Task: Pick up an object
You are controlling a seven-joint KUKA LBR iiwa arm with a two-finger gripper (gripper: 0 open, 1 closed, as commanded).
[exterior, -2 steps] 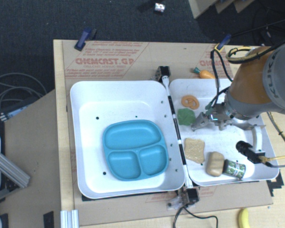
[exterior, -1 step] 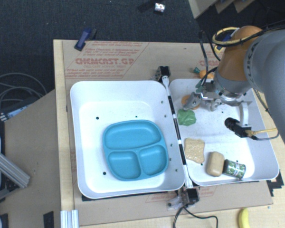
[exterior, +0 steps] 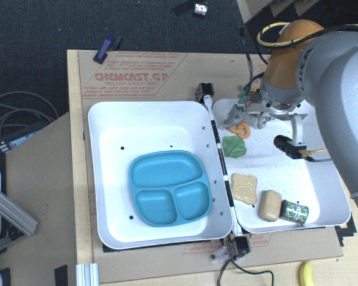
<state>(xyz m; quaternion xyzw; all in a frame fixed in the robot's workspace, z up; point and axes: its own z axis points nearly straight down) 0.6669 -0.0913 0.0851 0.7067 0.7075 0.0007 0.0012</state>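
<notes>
Small orange curly pretzel-shaped toy (exterior: 239, 129) lies at the far end of the right white bin (exterior: 322, 189), right under the grey gripper (exterior: 248, 115), which hangs just above it, its grip too hidden to tell.

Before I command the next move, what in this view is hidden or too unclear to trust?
- Gripper: the wrist's bulk covers its fingers; open or shut is unreadable.
- Orange object: partly under the gripper; contact and shape unclear.
- Right bin: the arm hides its far right corner.
- Green can: label too small to read.
- Yellow object: cut off by the bottom edge.
</notes>
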